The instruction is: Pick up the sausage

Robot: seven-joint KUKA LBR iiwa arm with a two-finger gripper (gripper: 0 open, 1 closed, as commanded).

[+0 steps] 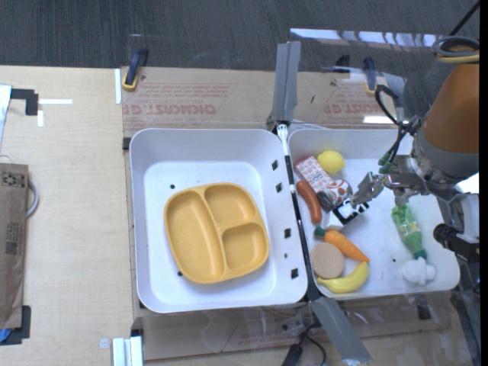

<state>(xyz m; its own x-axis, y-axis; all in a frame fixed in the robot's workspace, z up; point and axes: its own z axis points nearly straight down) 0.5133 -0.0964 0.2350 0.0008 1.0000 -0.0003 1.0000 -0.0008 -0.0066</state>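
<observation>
Where 2 bins meet, slim reddish-brown sausage (309, 201), slightly curved, glossy.

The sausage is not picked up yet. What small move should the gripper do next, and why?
Probably shift the gripper toward the left side of the right bin and lower it over the sausage. The sausage lies free near that bin's left wall, beside the packet, while the gripper hovers to its right, above the black-and-white item.
</observation>
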